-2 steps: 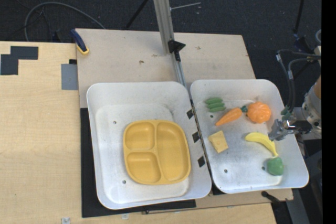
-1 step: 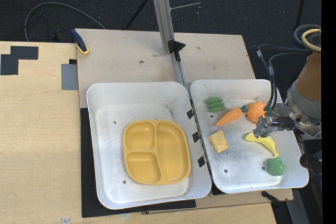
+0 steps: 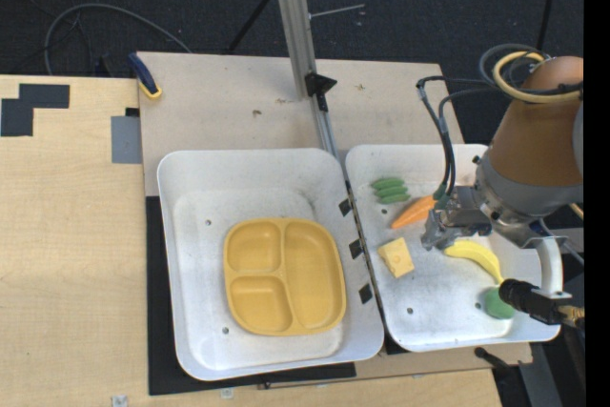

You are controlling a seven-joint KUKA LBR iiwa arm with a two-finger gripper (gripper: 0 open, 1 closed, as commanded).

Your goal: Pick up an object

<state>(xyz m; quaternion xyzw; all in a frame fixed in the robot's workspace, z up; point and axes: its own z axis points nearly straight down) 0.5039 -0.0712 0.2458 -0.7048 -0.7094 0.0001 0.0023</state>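
In the right bin (image 3: 448, 324) lie a green pea pod (image 3: 389, 189), an orange carrot (image 3: 410, 213), a yellow cheese block (image 3: 396, 258), a yellow banana (image 3: 477, 256) and a small green object (image 3: 495, 303). My gripper (image 3: 437, 232) hangs low over this bin, right beside the carrot's right end and just left of the banana's upper end. The wrist hides whatever sits directly under it. I see nothing lifted off the bin floor.
The left bin (image 3: 191, 205) holds a yellow divided plate (image 3: 284, 275). A metal post (image 3: 295, 24) rises behind the bins. Black clips (image 3: 355, 248) sit along the rims where the two bins meet. Cables (image 3: 440, 124) trail from the arm over the right bin's back edge.
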